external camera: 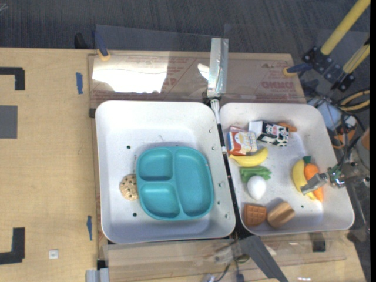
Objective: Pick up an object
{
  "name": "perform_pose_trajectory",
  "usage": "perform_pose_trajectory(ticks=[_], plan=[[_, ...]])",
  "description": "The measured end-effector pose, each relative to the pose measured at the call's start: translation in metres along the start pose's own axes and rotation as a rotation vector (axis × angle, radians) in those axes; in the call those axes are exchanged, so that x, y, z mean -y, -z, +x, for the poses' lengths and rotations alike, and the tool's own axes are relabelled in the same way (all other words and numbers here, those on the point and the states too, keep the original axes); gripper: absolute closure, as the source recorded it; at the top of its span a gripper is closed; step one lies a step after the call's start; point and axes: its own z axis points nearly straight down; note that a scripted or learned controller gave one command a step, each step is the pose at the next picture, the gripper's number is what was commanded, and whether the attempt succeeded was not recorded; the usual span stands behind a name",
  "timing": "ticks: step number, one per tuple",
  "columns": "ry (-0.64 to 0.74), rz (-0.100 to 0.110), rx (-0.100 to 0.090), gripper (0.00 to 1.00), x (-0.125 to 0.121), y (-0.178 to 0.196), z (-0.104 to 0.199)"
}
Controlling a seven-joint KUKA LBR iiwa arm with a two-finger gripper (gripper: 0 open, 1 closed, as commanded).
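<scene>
One tool (pixel 322 180) sits low at the right bin (pixel 338 216) — touching the carrot (pixel 311 175); its opening cannot be told.

Only a small part of the robot was visible, at the right side of the camera view. The gripper (pixel 328 178) was a small piece of pale grey metal with a shiny, silver look, made of short angular parts. Behind it the arm (pixel 356 178) looked dark grey, almost black, and its shape was difficult to read because the edge of the view cut it. Some thin dark cables (pixel 348 135) with a little orange colour ran above this part; it was not clear whether they belonged to the robot. Screws and markings were too small to see.
</scene>
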Motion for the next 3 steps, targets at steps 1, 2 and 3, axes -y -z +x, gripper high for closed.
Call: perform_pose_trajectory(ticks=[1,2,3], plan=[[-0.105,-0.012,0.009,0.0,-0.002,0.124,-0.002],[-0.439,0.002,0.0,0.0,-0.013,0.045,0.078],[-0.549,-0.005,0.005,0.0,-0.016,0.07,0.05]])
